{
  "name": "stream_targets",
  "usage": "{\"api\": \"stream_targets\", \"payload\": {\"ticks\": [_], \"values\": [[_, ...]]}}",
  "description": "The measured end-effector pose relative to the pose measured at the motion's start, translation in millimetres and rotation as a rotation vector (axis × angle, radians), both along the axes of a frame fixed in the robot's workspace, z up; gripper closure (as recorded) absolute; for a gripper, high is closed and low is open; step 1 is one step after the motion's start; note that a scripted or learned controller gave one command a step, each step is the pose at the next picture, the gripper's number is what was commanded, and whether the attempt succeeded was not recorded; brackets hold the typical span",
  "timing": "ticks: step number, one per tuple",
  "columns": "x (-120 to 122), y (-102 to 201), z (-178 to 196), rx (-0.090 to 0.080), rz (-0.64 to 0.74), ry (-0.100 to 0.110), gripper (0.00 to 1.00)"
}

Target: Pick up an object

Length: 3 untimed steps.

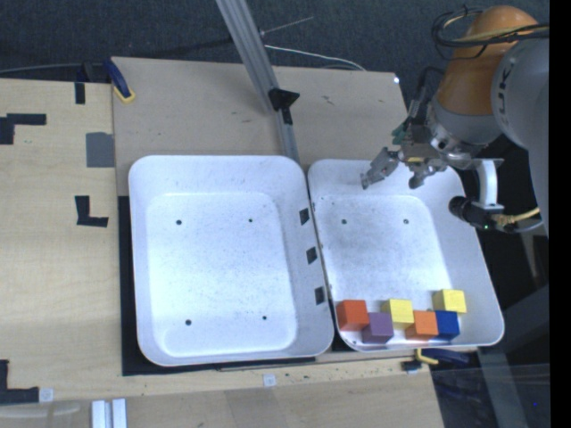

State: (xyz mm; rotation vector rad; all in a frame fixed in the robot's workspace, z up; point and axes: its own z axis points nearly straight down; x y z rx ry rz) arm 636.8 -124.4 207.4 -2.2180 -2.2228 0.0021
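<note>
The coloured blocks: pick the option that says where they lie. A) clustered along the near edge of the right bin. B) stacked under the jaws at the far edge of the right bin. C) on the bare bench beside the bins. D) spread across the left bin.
A: the coloured blocks sit bunched along the near edge of the right bin, away from the gripper.

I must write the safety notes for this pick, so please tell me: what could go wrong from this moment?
1. The blocks, such as the orange block and blue block, sit packed together in a row, so the fingers may not fit between them.
2. They lie against the near wall of the right bin, which the gripper might strike.
3. The gripper hangs open over the far end, so a long approach could drift.
</note>
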Motion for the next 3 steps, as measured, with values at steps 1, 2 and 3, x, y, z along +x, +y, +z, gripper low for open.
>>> {"api": "stream_targets", "payload": {"ticks": [1, 2, 3], "values": [[9, 23, -95, 0.0, -0.001, 0.0, 0.0], [9, 23, -95, 0.0, -0.001, -0.001, 0.0], [-1, -14, -70, -0.002, -0.004, -0.003, 0.0]]}}
